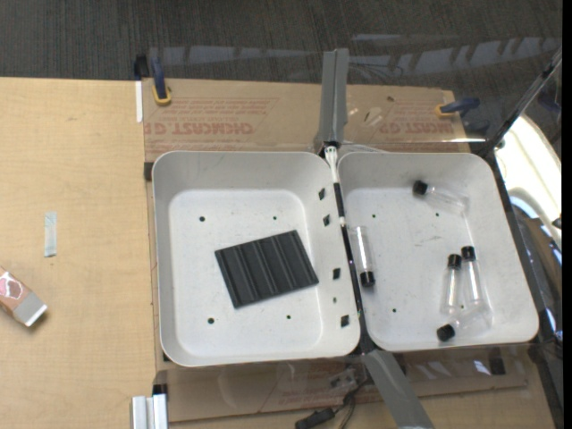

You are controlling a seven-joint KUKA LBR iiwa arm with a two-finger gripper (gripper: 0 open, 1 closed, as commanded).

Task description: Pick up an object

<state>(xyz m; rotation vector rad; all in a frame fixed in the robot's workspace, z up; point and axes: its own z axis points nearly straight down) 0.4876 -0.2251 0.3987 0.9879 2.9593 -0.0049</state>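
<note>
On a tan wooden bench (pixel 71 168) over dark carpet sit two glossy white plastic bins. Left bin (pixel 170 239) holds a ribbed black rectangular mat (pixel 266 268); right bin (pixel 509 239) holds clear black-capped tubes (pixel 463 280).

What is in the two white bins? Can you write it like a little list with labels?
left bin: one dark ribbed mat, lying flat and turned at an angle
right bin: clear tubes with black caps
tube by the divider: lies along the right bin's left wall
tube at the back: near the far edge
tubes at front right: clustered close together
bench left of the bins: small pink and white item
</note>
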